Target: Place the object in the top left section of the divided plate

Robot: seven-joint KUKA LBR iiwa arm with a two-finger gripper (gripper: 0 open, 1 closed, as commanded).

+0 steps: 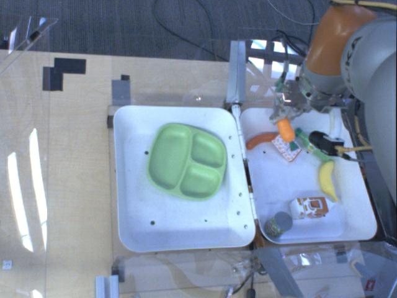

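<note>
Arm: the grey arm with its orange band (332,36) reached in over the far right corner of the table.
Tool: the tool (286,113) hung over the far part of the right bin (353,228); whether it was released or clenched could not be told.
Carrot: a small orange carrot (285,130) sat right under the tool, in the far half of the right bin; contact could not be judged.
Divided plate: the green divided plate (186,160) lay in the left bin (133,228), towards its far side, well apart from the carrot.
Other things in the right bin: an orange-red sausage (260,139) beside the carrot, a banana (327,180), a small carton (309,207) and a grey can (278,224) at the near edge.
</note>
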